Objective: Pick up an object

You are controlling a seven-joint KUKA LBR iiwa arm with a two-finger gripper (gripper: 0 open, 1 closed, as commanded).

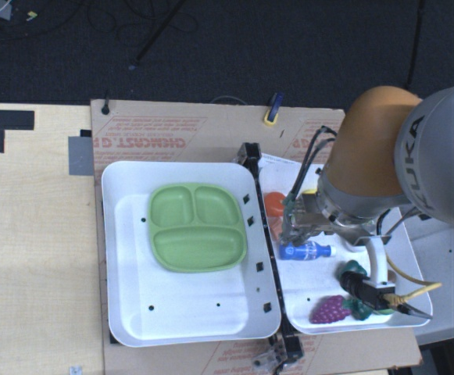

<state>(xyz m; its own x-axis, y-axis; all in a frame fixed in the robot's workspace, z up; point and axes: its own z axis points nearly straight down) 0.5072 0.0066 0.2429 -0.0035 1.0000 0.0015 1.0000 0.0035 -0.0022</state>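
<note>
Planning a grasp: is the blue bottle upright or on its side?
On its side: the blue bottle lies lengthwise on the right bin floor.

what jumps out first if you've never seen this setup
The big grey and orange arm dominates the right side, leaning over the right bin. Next comes the light green divided plate, alone in the left bin. Beneath the arm lie small bright items: a blue bottle, an orange object near the divider, and purple toy grapes at the near edge.
</note>
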